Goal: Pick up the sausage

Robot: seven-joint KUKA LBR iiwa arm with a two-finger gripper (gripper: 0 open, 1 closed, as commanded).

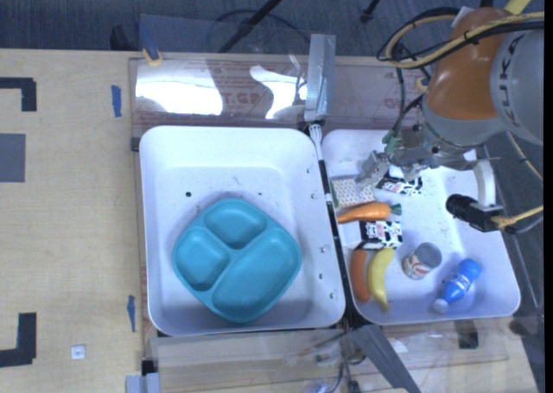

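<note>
The sausage [359, 275] is lying at the right bin's [492, 249] left wall, touching the banana [380, 277]. The hand [383, 167] is hovering well apart, near the carrot [366, 212]; whether it is spread I cannot tell. Descending here is risking the wrong item, or nudging the banana.

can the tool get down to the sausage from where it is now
Probably yes. The sausage lies uncovered along the left wall of the right bin, with the banana pressed against its right side. The tool sits at the bin's far end; the banana may crowd the grasp.
</note>
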